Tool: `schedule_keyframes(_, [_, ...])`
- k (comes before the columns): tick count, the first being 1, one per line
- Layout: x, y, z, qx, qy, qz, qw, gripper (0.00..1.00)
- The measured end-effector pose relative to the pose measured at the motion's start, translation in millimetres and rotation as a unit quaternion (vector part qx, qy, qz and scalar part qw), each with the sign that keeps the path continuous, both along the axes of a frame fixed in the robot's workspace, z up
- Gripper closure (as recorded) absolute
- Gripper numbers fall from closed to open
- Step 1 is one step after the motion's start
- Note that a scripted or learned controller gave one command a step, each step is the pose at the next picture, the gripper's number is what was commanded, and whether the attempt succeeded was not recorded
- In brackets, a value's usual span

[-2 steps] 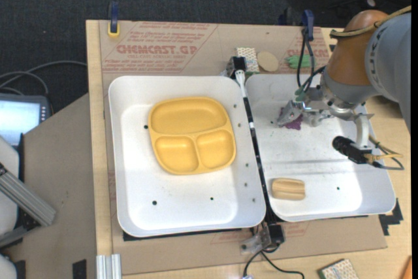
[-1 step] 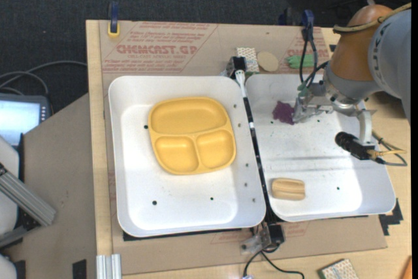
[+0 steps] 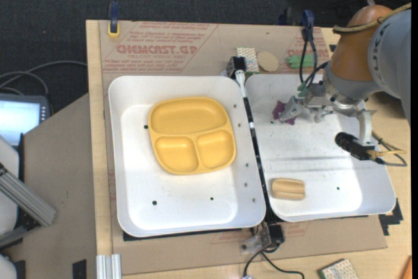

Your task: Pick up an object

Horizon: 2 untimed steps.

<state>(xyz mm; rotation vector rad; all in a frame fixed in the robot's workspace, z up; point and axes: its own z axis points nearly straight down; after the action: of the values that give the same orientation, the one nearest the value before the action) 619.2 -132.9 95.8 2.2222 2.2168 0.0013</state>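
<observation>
Dark carpet lies around the bench (image 3: 163, 49), whose brown top carries printed red lettering and two shallow white bins side by side. A left bin (image 3: 130, 206) holds a yellow divided plate (image 3: 192, 134), set a little toward that bin's far edge, with one long compartment at the far side and two smaller ones at the near side.

A right bin (image 3: 339, 206) holds two loose things. A small purple object (image 3: 285, 110) lies near that bin's far left corner. A tan roll (image 3: 288, 189) lies on its side close to the near edge, toward the near left corner, well apart from the purple object.

A grey arm with an orange band reaches in over the right bin's far right part. Its tool (image 3: 312, 108) sits low over the bin floor, just beside the purple object on the side away from the left bin. I cannot tell how far the tool is open, nor whether it has any hold on the purple object.

On the bench's far edge, beyond the bins, lie a pale round disc (image 3: 268, 61) and a green item (image 3: 299, 62).
</observation>
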Motion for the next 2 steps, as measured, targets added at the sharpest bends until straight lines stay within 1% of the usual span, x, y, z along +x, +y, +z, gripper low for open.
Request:
schedule_keyframes(1, [45.9,27.1,-11.4,0.0,-0.001,0.003,1.0,0.0])
schedule_keyframes(2, [47.8,40.2,-10.9,0.0003,0.0,0.002,1.0,0.0])
